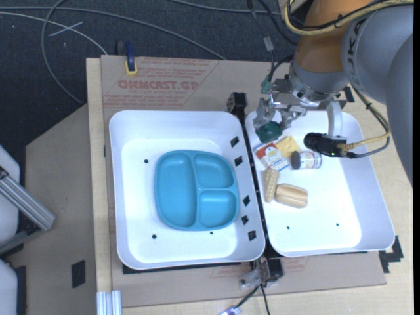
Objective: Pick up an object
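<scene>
1. Two shallow white bins sit side by side on the table (65, 176). The left bin (131, 176) holds a blue divided plate (195, 189), lying flat near the bin's middle with its three compartments facing up.
2. The right bin (348, 202) holds a small cluster of things in its far left part, close to the wall shared with the left bin.
3. The grey arm (384, 44) reaches in from the right, and its orange band (325, 28) sits above the wrist at the far side of the right bin.
4. The gripper (270, 120) points down over the far left corner of the right bin. A dark green object (268, 133) lies directly at its tip; whether the jaws are open, closed or gripping that object cannot be told from this angle.
5. Just to the near right of the green object lie a yellow block (287, 146) and a red-and-white packet (270, 156), touching or nearly touching each other.
6. A small bottle with a dark cap (306, 160) lies on its side just right of the packet.
7. Nearer still, a pale cone-shaped piece (270, 184) lies beside a tan bread-like roll (291, 195); the roll lies on its side, just right of the cone.
8. A black cable with a yellow strand (341, 146) runs from the arm across the far part of the right bin.
9. Brown cardboard with red print (164, 77) lies under both bins at the far side.
</scene>
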### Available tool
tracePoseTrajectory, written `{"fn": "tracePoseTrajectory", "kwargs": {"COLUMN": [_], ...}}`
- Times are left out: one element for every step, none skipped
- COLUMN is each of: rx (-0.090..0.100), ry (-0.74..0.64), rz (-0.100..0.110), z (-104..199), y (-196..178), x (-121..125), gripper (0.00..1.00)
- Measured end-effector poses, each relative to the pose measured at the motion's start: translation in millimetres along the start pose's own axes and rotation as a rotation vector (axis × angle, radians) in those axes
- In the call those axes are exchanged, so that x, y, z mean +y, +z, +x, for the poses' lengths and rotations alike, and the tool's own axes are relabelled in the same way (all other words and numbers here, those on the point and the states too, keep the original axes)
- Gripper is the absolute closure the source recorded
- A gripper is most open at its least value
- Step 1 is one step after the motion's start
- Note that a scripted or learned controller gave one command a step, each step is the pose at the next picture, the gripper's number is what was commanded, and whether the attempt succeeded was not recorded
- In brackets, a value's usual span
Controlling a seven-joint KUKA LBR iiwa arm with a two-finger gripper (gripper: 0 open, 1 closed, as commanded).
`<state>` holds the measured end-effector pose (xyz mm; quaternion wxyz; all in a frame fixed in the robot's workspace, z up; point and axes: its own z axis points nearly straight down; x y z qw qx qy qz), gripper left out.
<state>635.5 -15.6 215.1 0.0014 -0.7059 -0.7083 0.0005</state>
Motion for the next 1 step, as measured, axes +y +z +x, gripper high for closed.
{"fn": "tracePoseTrajectory", "kwargs": {"rx": [0.000], "ry": [0.001], "rz": [-0.004], "z": [57.6], "y": [0.8], "x": [7.6], "gripper": [1.00]}}
